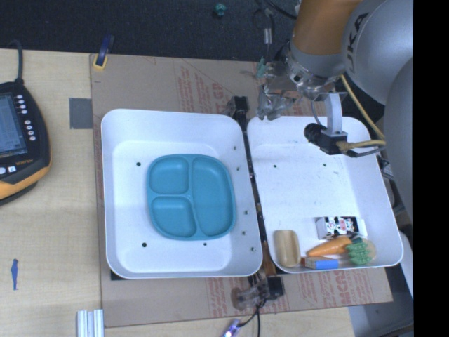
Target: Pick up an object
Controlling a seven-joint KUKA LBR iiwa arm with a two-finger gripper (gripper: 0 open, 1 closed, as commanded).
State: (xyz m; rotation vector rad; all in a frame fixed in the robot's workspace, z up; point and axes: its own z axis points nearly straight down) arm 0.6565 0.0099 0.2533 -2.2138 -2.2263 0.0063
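**A:** Any writing you can read?

**B:** Faint reddish print runs over the cardboard sheet (175,76) under the bins, too pale to make out. A small black-and-white packet (339,226) lies in the right bin (316,188); its markings are too small to read.

**A:** And the arm?

**B:** The arm (351,27) reaches in above the right bin's far edge, orange band uppermost, wrist pointed down. The gripper (270,107) hangs at that bin's far left corner, beside the seam with the left bin (119,188). I cannot tell how the claw stands.

**A:** Where are the objects?

**B:** All at the right bin's near edge: a tan wooden piece (286,247), a toy carrot (337,248) with green top, a blue piece (324,264) touching it, the packet just behind. Well apart from the gripper. A blue divided plate (191,196) sits in the left bin.
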